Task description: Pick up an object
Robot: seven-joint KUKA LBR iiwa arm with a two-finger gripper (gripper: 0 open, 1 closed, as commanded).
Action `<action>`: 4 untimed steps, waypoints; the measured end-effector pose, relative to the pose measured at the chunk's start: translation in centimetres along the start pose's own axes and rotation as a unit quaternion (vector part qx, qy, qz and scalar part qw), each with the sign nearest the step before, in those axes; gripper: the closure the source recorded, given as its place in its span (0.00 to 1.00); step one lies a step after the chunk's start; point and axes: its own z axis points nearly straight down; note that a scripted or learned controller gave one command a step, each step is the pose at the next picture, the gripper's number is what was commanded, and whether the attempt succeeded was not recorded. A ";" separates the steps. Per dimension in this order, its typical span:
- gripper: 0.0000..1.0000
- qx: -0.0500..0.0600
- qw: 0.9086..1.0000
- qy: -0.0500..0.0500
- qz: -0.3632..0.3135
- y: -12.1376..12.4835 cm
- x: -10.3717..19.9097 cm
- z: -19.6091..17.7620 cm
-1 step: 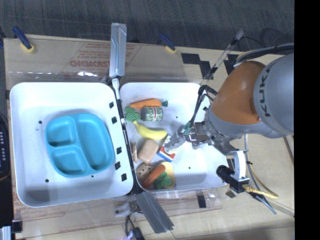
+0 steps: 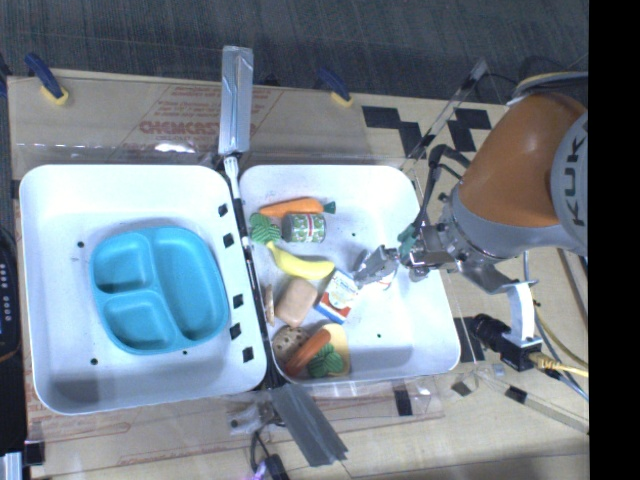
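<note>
White carton (image 2: 341,297), small, blue and red print, lies in right bin (image 2: 425,343) centre, at 7 o'clock from hand (image 2: 378,264). Probably light, thin-walled, crushable; grip across flat faces. Hand hovers just above, finger state unclear. Banana (image 2: 298,262) at carton's 10 o'clock.

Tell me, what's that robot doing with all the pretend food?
The robot arm reaches in from the right, over the right bin. Its gripper hangs just above a small carton, beside a banana, a can and a carrot. Nothing is between its fingers yet. The left bin holds a blue divided tray.
</note>
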 end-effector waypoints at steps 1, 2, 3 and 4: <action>0.00 0.002 0.996 0.000 -0.089 5.9 -1.8 0.8; 0.00 0.007 0.998 0.002 -0.057 5.3 3.9 11.6; 0.00 0.001 0.993 0.001 -0.116 10.0 6.2 6.9; 0.00 0.002 0.986 0.001 -0.164 11.1 3.0 17.0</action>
